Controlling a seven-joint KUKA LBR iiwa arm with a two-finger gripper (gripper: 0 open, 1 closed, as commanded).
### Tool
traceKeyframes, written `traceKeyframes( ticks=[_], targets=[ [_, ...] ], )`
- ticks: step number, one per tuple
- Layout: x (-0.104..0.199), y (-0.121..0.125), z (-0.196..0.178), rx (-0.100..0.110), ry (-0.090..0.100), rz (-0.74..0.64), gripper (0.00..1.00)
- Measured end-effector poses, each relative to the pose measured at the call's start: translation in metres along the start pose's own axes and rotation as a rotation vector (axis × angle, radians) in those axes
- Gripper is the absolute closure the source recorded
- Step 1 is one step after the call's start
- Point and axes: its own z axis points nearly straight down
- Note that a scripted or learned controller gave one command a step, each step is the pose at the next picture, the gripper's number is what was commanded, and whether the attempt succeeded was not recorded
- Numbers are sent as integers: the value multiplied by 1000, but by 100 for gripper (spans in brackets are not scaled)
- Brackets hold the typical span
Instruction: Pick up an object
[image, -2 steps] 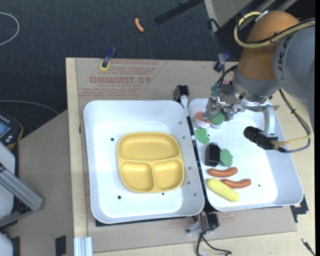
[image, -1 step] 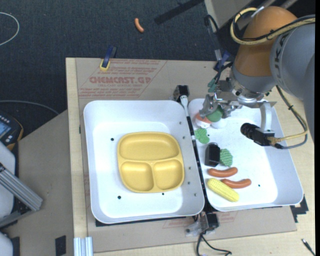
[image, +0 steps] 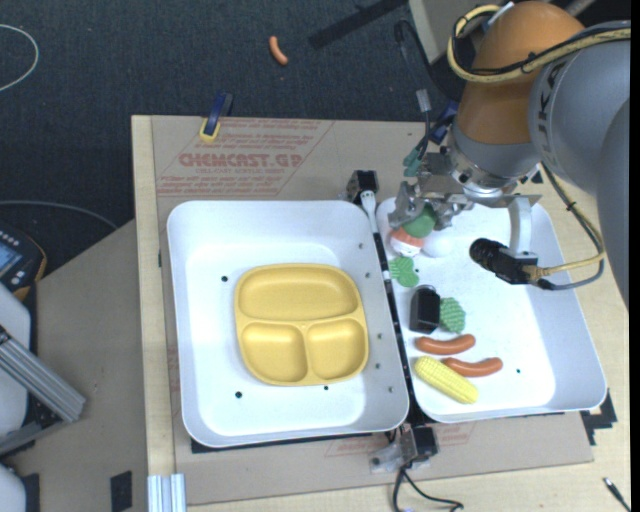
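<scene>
Camera view catches the gripper (image: 420, 215) low in the right bin (image: 560, 300), its grip impossible to tell, a small red-and-white toy (image: 407, 240) just beneath the fingers, where the bin's near wall could block a clean grasp.

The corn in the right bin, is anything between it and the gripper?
Yes. The gripper sits at the bin's far end over small toys, and the black block, green piece and two sausages lie between it and the corn.
</scene>
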Motion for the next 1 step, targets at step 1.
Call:
traceKeyframes(
  ticks=[1],
  targets=[
    [-8,-5,13,8,0,4,100]
  ],
)
